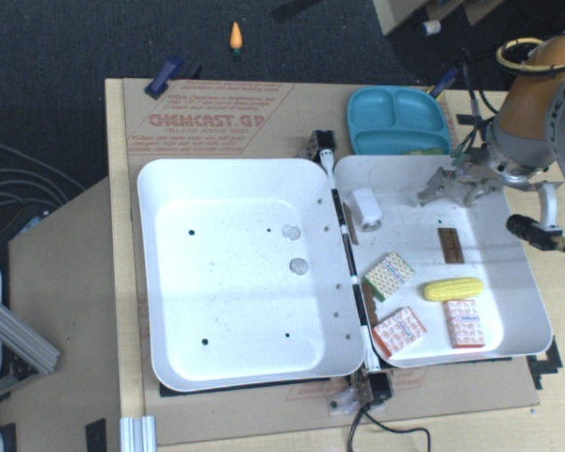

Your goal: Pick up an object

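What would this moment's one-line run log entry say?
gripper: over right bin far end | grasp: none seen | corn: in bin, apart

Red print on the brown board (217,111) beneath the bins, at the far side just beyond the left bin (169,182), reads "CHEMCAST GP" in large letters. Smaller red lines above and below it are illegible. Small packets (398,330) at the near end of the right bin (518,281) carry red print, too small to read.
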You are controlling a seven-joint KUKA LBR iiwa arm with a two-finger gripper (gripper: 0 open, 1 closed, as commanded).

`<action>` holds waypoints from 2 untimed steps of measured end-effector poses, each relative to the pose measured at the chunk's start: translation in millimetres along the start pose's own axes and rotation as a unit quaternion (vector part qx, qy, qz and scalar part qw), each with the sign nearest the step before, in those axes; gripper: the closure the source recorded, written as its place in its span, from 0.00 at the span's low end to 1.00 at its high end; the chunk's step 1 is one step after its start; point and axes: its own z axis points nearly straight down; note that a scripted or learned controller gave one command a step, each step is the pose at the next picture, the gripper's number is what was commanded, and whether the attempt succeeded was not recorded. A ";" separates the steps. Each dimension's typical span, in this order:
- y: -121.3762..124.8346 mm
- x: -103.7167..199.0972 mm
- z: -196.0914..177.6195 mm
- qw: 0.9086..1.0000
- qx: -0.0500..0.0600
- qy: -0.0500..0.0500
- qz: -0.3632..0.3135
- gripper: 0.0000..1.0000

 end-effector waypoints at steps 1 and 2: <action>2.3 -0.2 0.3 1.000 0.003 0.001 0.001 0.00; 2.4 -0.2 0.3 1.000 0.003 0.001 0.001 0.00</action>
